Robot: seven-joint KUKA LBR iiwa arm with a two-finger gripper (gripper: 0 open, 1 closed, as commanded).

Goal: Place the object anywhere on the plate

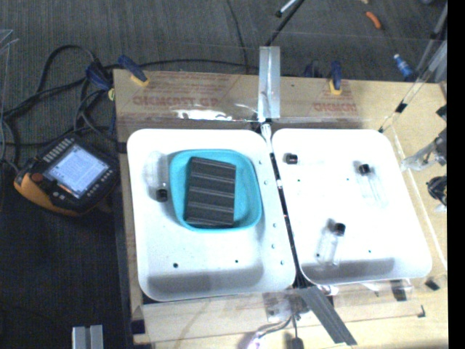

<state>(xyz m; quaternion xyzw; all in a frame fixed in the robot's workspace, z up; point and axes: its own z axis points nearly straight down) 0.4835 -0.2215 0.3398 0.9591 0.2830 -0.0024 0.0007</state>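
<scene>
A: Where does the object stand now?

B: A dark grey ribbed rectangular block [211, 190] lies flat on the light blue square plate [249, 195] in the left shallow white bin [200, 275]. It sits near the plate's middle, blue rim showing on all sides, so I judge the placing done.

A: And the tool?

B: I can't tell its state, so I say nothing of its grip.

A: What else is about?

B: A small clear vial with a black cap [157, 182] lies just beside the plate's left edge, possibly touching; the glare blurs it. The right shallow white bin [407, 257] has two similar clear vials [328, 240], [368, 180] and a small black cap-like piece [290, 158], well apart.

A: Room to move?

B: Open floor in the left bin's near half; the plate crowds the dividing wall.
</scene>
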